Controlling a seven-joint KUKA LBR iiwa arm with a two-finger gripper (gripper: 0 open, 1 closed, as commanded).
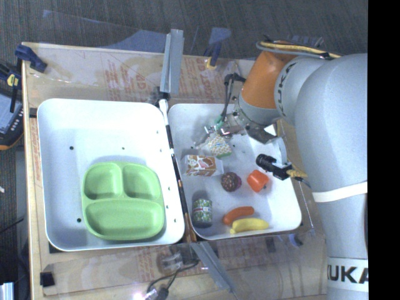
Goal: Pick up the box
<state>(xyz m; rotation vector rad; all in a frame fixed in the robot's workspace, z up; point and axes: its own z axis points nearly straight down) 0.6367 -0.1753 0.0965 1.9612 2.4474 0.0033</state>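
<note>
The box [200, 165] is small, with a white and brown print. It lies flat near the left wall of the right bin [187, 120], about halfway down. My gripper [217, 130] hangs in the upper middle of that bin, up and to the right of the box and apart from it. Right under the gripper tip lies a pale speckled packet [218, 146], which touches the box's upper right corner. The arm's wrist hides whether the gripper touches the packet.
Also in the right bin: a dark round fruit [230, 181], an orange-red piece [256, 180], a small can [202, 210], a red sausage-shaped piece [238, 214] and a banana [249, 225]. The left bin [62, 124] holds a green divided plate [123, 200].
</note>
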